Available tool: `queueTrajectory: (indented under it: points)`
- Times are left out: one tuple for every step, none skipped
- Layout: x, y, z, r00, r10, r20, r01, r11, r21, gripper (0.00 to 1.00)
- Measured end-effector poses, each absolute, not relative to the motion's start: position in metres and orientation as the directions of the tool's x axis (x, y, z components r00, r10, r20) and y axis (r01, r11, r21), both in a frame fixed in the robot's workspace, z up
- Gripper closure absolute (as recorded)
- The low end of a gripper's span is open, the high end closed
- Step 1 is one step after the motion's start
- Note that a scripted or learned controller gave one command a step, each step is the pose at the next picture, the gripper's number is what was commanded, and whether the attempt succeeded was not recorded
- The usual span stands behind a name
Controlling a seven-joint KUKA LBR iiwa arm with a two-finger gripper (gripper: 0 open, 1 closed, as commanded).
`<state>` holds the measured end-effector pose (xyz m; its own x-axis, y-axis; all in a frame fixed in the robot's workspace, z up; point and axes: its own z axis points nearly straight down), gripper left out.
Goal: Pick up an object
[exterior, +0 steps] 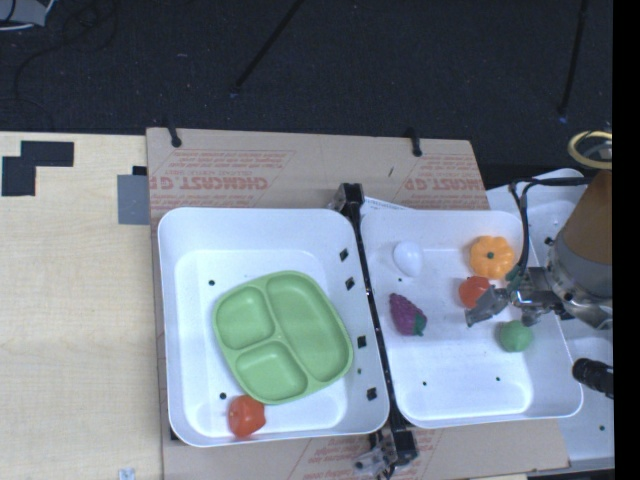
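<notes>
Where the arm enters from the right, largely cut off by the frame, the gripper [488,308] sits low in the right bin [450,398]; I cannot tell if it is released or clenched. Its tip is just beside a red ball [472,290], between an orange pumpkin [492,255] and a green ball [516,337]. Farther left lie purple grapes [406,313] and a white egg [407,257], while the left bin [190,238] holds a green divided plate [282,336] and a red fruit [245,415].

Dark floor [300,48] showing at top, black cables [270,38] trailing across it. Light wood bench [70,318] taking up the left side, black and grey patches [45,163] sitting on it. Cardboard sheet [300,173] with red print lying under the bins.
</notes>
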<state>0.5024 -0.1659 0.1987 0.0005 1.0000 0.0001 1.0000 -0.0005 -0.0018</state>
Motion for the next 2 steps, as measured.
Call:
queueTrajectory:
  points:
    - [0.497,-0.168,0.137,0.0,1.0,0.003,1.0,0.0,-0.006,0.0]
    - [0.497,-0.168,0.085,0.001,1.0,0.001,1.0,-0.001,-0.003,0.0]
